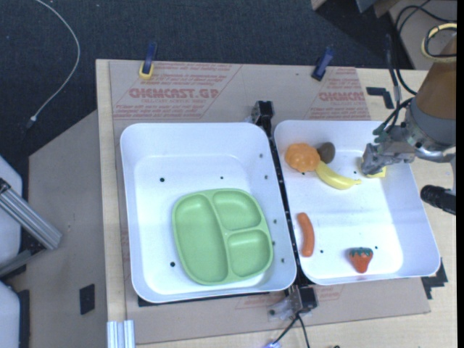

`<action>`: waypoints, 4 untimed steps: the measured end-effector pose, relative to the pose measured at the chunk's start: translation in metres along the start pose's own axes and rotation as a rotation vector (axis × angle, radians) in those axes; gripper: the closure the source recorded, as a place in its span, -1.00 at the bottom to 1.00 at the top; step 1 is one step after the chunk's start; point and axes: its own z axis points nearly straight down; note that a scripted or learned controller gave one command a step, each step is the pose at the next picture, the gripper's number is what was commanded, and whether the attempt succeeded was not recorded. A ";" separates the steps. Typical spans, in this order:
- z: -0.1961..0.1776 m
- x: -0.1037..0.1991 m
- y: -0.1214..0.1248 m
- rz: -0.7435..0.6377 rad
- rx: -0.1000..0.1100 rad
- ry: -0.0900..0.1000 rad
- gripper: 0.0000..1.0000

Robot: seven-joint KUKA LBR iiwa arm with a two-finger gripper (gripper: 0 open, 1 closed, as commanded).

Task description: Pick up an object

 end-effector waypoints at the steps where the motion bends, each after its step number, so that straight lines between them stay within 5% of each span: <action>1: 0.006 0.051 -0.006 0.003 0.000 0.000 1.00; 4: -0.003 0.223 -0.033 0.005 0.001 -0.001 1.00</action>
